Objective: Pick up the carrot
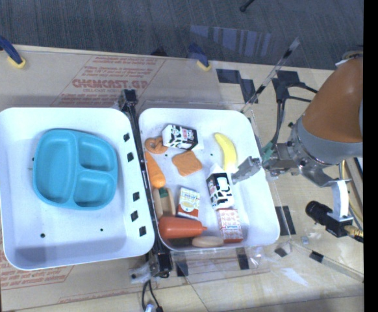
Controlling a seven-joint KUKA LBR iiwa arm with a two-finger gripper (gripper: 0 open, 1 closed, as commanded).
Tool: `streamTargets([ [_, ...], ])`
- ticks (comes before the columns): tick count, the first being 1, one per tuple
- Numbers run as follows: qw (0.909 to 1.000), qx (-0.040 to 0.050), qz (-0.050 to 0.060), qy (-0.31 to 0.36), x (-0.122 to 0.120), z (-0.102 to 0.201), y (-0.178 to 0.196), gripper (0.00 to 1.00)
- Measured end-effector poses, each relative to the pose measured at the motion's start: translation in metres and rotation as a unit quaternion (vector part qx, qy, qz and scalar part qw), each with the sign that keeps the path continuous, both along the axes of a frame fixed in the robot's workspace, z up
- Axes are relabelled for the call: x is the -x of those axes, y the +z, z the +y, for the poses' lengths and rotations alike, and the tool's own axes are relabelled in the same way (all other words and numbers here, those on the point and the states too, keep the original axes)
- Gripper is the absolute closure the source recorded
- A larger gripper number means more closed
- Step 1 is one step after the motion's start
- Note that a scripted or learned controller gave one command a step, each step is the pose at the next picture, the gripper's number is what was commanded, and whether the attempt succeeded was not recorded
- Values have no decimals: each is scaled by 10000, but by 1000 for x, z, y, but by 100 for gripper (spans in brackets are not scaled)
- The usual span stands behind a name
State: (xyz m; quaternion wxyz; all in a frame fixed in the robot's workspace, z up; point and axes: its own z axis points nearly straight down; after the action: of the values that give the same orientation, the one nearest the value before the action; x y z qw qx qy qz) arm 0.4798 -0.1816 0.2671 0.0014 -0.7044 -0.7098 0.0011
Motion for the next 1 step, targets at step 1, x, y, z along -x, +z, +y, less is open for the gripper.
streamTargets([
  [1, 9991, -16, 48, 415, -73, 48, -103, 0],
])
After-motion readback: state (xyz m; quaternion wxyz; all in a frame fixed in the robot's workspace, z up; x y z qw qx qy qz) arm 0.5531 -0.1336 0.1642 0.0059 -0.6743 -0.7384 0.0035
